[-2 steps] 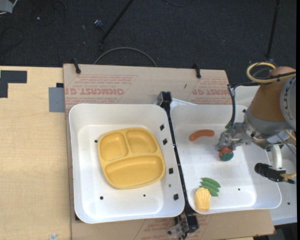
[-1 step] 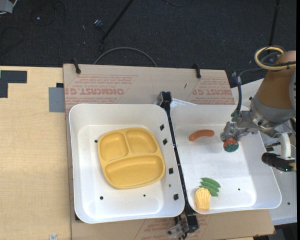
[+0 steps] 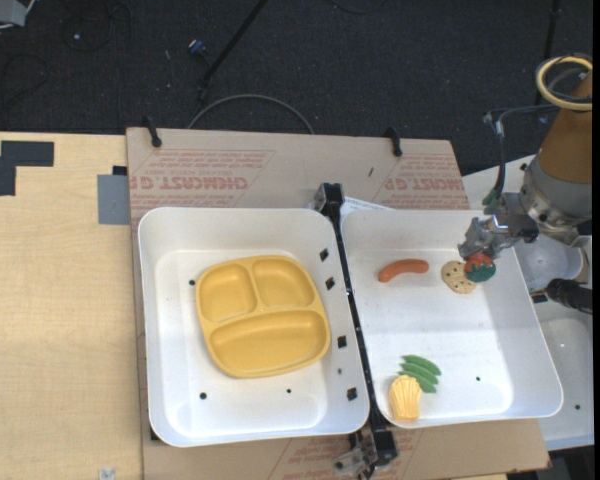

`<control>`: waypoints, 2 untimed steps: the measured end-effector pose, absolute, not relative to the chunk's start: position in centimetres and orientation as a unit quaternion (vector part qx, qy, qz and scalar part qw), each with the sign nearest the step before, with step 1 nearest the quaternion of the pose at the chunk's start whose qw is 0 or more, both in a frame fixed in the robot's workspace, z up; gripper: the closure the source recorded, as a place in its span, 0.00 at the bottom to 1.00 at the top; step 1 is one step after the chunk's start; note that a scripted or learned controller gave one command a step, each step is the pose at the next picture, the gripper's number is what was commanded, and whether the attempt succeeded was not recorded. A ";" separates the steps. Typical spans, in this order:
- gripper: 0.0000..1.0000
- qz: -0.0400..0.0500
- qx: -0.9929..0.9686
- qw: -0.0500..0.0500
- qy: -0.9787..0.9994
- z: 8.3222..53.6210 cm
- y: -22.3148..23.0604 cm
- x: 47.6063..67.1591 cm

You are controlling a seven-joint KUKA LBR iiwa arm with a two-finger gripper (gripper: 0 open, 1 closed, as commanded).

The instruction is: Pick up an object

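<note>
**Desk:** What is the arm doing at the right bin (image 3: 540,388)?

**Photographer:** The end effector (image 3: 479,251) hangs over the bin's far right rim, just above a small red and green object (image 3: 480,265). Whether that piece sits in its grip cannot be told from this angle. A tan cookie-like disc (image 3: 460,276) lies touching it on the bin floor.

**Desk:** What could go wrong?

**Photographer:** Crowding, in my judgement. With disc and red piece touching, a closing grip could catch both, or nudge one and lose the other. The rim is right there too, so a descent slightly off could clip the wall, or push the piece against it.

**Desk:** Easier targets?

**Photographer:** The sausage (image 3: 404,269) lies alone near the bin's far edge, with bare floor all around. The corn (image 3: 406,398) and the green pea pods (image 3: 421,370) sit together at the near left corner, close to the black divider (image 3: 346,298), which leaves less room.

**Desk:** And the left bin (image 3: 165,238)?

**Photographer:** A yellow divided plate (image 3: 263,315) fills its middle. The broadest open floor is the right bin's centre and near right corner.
</note>
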State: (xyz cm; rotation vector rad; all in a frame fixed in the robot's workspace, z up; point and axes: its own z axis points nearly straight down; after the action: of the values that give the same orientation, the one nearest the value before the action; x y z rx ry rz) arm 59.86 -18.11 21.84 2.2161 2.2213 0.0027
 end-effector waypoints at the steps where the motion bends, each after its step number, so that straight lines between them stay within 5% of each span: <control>1: 1.00 0.001 0.706 0.002 0.708 26.7 -18.2 59.9; 2: 1.00 0.000 0.705 -0.002 0.709 27.2 -12.9 60.2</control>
State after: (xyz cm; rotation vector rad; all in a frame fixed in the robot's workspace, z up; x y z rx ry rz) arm 60.24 -12.88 27.18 2.2185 2.2290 0.0001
